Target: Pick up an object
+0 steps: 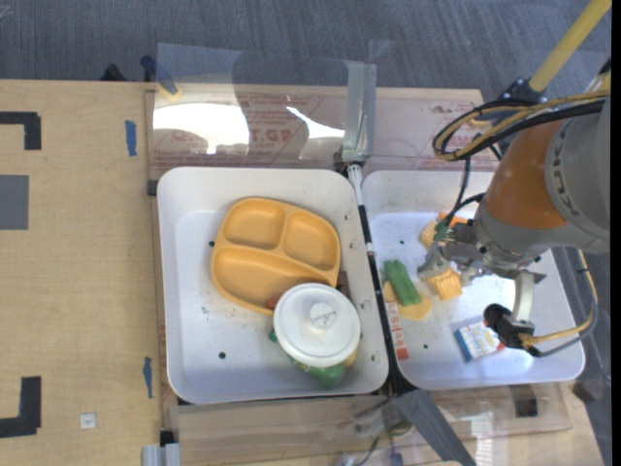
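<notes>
In the right bin (543, 357), my gripper (448, 263) hangs low over the left part, below the arm's orange band. A small yellow block (447, 285) lies right under its tip; whether it is gripped cannot be made out. A green stick-shaped piece (399, 280) lies just left of it, with a pale yellow flat piece (416, 309) at its lower end. Another yellow piece (430, 232) peeks out above the gripper. A small blue-and-white box (474, 340) rests nearer the front.
The left bin (184, 260) holds an orange divided plate (275, 246) and a white lidded cup (316, 323) with a green base. Black and yellow cables loop off the arm over the right bin's far and right sides. A clear sheet stands behind the bins.
</notes>
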{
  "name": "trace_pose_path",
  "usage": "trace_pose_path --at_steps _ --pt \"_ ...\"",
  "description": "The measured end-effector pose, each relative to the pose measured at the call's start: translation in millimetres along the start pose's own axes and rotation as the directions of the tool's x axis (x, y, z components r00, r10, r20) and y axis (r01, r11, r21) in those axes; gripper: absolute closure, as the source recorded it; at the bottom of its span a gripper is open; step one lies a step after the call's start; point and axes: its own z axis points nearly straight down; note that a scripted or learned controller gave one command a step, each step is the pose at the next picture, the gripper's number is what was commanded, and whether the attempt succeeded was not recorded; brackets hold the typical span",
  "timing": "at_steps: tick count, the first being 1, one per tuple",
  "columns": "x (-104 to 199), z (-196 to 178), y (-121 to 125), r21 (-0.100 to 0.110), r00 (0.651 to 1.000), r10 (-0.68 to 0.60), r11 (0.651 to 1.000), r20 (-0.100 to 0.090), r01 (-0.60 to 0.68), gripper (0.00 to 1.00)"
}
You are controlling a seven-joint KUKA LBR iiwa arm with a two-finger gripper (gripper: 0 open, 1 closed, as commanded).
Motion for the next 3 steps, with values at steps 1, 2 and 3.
trace_pose_path --at_steps 1,2,3 --pt "0.5 -9.3 0.3 0.000 1.000 0.000 1.000 -0.001 0.000 1.00" --pt "0.9 -18.7 0.8 -0.001 1.000 0.001 1.000 -0.001 -0.001 1.00" --pt "1.4 -28.0 1.2 -0.002 1.000 0.000 1.000 -0.002 0.000 1.00"
